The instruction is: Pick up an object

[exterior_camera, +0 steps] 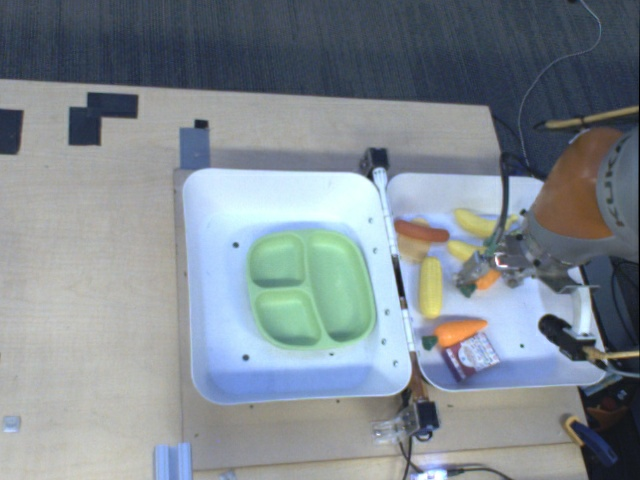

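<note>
My gripper (482, 271) is low in the right bin (530, 368), near its middle. A small orange piece (487, 280) with a dark green end lies right at the gripper tip; I cannot tell whether it is held. Around it lie a yellow banana (474, 222), a red sausage (422, 232), a small yellow piece (460, 249) and a yellow corn cob (430, 286). A carrot (460, 331) and a maroon packet (472, 356) lie nearer the front edge.
The left bin (215, 368) holds a green divided plate (310, 288). The rim between the two bins (395, 278) runs just left of the corn cob. The arm's orange band (580, 193) hangs over the right bin's far right corner.
</note>
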Controlling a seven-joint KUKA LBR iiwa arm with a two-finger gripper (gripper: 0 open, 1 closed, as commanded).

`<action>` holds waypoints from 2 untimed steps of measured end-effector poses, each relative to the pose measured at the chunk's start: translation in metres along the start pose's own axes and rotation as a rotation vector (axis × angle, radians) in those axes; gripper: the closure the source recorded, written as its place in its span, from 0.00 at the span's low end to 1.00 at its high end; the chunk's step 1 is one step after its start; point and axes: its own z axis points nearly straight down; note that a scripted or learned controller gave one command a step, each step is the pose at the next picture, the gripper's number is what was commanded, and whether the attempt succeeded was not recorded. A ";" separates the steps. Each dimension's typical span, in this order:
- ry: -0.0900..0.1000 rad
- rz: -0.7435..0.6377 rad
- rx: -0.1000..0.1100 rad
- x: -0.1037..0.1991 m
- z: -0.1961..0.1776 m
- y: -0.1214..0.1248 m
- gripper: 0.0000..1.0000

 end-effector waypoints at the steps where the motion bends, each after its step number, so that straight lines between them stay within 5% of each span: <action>1: -0.001 0.000 -0.005 0.000 -0.012 0.002 1.00; 2: 0.002 -0.002 0.003 0.048 -0.117 -0.036 1.00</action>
